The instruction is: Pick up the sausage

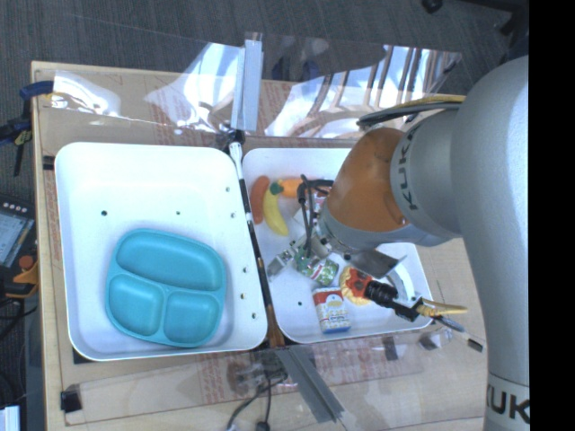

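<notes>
The sausage (259,197), a short orange-red piece, lies at the far left of the right bin (415,281), close to the divider. It touches a yellow banana (275,215) on its right. The gripper (300,257) hangs under the orange wrist band (364,196), low over the bin's middle. It is below and to the right of the sausage and apart from it. The arm's bulk hides much of the gripper.
An orange toy piece (289,185) sits behind the banana. A green item (323,268), a red item (355,283) and a small white and red container (332,312) lie near the front of the right bin. A blue compartment tray (166,285) rests in the left bin (90,187).
</notes>
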Robot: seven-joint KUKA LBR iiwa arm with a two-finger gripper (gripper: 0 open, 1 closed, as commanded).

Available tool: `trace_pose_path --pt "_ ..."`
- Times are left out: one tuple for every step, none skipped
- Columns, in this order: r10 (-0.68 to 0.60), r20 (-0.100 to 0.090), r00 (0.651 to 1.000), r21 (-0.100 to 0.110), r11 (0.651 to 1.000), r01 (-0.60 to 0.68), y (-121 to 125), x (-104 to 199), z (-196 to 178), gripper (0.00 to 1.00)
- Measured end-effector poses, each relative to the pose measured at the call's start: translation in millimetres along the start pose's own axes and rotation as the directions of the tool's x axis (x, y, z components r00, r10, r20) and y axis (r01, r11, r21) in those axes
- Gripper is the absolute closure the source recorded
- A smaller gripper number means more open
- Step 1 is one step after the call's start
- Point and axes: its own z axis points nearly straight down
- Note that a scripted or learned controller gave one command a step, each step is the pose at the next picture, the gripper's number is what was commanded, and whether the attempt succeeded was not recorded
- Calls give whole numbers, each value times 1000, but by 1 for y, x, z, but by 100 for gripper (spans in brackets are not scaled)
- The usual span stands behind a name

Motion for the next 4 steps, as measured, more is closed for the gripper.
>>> trace_pose_path --pt "3 -6 1000 1 1000 -3 -37 15 2 0" --pt "87 -24 996 8 996 -87 60 -54 8 0" --pt "88 -18 996 8 996 -88 61 -38 7 0" --pt "104 -1 995 1 995 -104 -7 5 0 0"
